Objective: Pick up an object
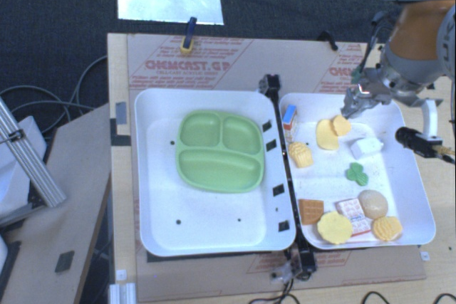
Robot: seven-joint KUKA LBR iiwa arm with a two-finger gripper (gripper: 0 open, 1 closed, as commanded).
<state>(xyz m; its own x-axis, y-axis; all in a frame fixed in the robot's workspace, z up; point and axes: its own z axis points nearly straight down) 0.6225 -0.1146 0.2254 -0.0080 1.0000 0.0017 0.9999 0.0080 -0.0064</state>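
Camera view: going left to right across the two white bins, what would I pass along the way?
Green divided tray → blue and white carton → corn cob → yellow pieces under the gripper → white block → bin's right rim.

Red "CHEMCAST GP" print — upside down — on the brown board beneath the bins, repeated at right

The grey arm with its orange band reaches in from the right, wrist bent downward, its gripper pointing down and to the left.
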